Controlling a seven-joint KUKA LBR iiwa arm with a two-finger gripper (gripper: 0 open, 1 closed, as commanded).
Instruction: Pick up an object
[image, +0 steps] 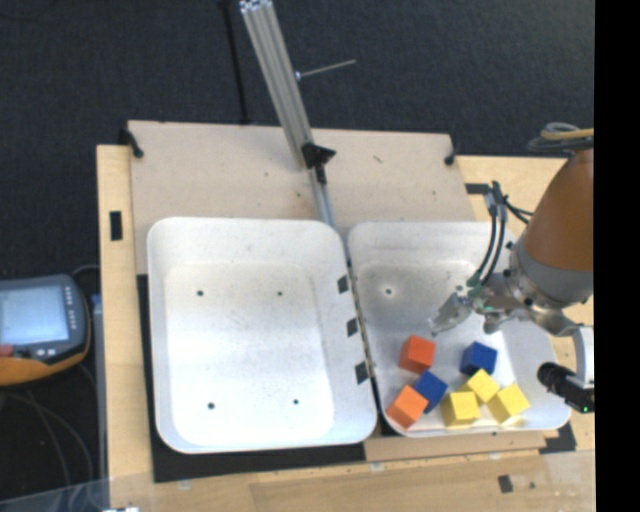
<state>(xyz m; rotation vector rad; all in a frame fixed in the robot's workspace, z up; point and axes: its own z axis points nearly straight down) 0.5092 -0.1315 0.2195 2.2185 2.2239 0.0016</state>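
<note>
Tan bench (280, 170) on dark floor, two white bins side by side. My gripper (465, 310) hangs over the right bin (400, 250), above the blocks, nothing between my fingers, which stand apart. Blocks cluster at that bin's near end: orange block (418, 352), blue block (479, 357), another blue (431, 386), second orange (408, 404), three yellow blocks (483, 400) beside them. Left bin (240, 330) bare white. Handheld screen unit (40, 325) lies at far left.
</note>
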